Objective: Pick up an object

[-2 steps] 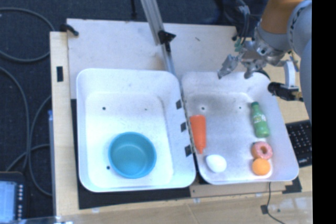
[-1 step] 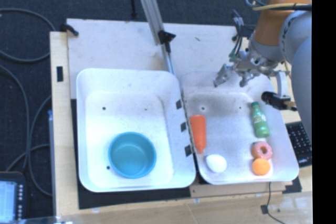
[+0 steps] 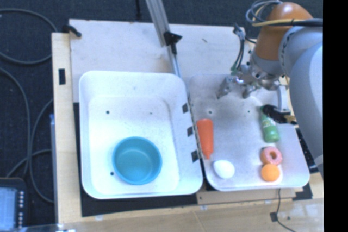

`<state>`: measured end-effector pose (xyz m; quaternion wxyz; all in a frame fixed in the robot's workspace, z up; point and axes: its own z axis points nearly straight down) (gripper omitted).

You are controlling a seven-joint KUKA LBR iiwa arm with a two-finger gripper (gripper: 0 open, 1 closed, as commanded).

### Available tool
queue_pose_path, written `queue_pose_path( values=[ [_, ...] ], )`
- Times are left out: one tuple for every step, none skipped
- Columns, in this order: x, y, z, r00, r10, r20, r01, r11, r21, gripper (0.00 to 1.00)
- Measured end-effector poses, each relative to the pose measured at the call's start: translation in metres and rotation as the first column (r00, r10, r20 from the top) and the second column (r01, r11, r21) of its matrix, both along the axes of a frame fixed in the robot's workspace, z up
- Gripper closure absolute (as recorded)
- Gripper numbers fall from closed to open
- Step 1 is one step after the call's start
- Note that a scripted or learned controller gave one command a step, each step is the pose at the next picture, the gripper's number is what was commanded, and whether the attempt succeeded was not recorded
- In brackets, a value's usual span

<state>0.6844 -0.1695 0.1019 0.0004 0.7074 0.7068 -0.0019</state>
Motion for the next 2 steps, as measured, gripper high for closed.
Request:
queue_pose_path(
  values=[
    [0.001, -0.002, 0.002, 1.0, 0.001, 0.004, -0.001, 1.0, -0.001, 0.0],
    [0.003, -0.003, 0.016, 1.0, 0.003, 0.011, -0.003, 1.0, -0.005, 1.0]
  ],
)
